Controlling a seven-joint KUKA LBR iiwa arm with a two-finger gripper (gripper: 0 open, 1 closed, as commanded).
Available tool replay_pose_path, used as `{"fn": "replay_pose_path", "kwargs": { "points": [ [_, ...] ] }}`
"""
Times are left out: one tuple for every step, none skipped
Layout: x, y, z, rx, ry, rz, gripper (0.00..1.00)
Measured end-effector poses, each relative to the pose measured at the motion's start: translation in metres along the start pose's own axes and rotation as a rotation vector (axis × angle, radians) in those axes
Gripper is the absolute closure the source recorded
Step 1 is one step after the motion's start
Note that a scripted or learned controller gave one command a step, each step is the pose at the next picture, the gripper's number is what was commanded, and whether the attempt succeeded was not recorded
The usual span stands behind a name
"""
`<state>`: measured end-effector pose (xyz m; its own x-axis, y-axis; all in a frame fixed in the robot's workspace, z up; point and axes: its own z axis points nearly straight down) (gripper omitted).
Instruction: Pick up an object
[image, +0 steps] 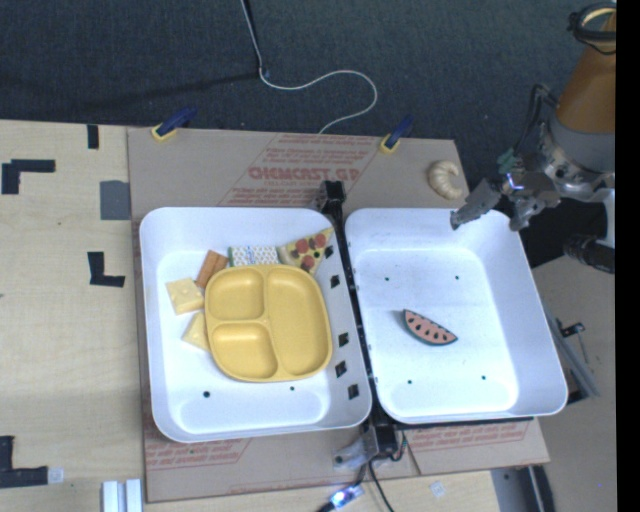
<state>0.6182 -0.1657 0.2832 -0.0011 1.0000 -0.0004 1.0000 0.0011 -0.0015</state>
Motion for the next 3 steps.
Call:
{"fn": "replay_pose_path", "kwargs": {
  "points": [
    [-0.006,0.005,0.05,0.005,0.0,0.0,0.0],
    [-0.006,0.004,0.094,0.005,0.0,-0.001,0.0],
    [-0.006,-0.002,0.14,0.005,0.0,-0.001,0.0]
  ]
}}
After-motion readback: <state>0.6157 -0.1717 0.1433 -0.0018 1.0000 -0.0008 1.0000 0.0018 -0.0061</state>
